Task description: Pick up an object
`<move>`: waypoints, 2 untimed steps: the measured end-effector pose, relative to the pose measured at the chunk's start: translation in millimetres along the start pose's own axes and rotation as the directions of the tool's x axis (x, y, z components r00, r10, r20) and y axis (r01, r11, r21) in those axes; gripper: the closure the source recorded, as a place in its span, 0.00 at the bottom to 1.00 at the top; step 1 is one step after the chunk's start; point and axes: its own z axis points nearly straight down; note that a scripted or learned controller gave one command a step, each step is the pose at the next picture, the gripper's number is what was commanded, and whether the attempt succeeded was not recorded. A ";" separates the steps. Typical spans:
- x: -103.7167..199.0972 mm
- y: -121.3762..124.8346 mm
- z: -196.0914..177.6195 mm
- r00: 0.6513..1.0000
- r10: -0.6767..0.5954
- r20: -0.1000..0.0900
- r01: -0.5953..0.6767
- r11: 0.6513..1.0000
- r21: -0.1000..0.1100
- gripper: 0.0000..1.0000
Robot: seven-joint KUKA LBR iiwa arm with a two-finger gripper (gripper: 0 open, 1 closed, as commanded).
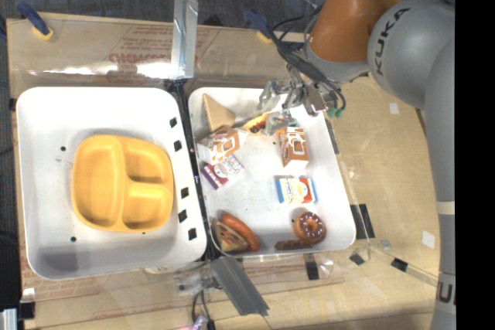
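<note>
grey metal two-finger gripper (pixel 288 100) over upper edge of right white plastic bin (pixel 344 197) | finger state can't tell | small orange carton (pixel 294 146) just below | yellow divided tray (pixel 122 182) in left bin

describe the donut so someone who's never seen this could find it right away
Start at the right white bin, the one crowded with small toy foods. Go to its near right corner: the donut lies there. It alone is a brown ring with a hole.

— What colours did you log?
— I saw a yellow tray (pixel 122 183) in the white left bin (pixel 39 120), a chocolate-brown doughnut (pixel 309 226), and a blue-and-white carton (pixel 295 188).
— And the arm?
— Grey arm (pixel 414 42), orange band (pixel 344 19).
</note>
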 end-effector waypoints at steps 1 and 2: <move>-9.9 38.3 66.3 0.959 0.283 0.007 -0.283 0.959 -0.001 1.00; -12.1 68.6 66.4 0.886 0.464 0.006 -0.464 0.886 -0.001 1.00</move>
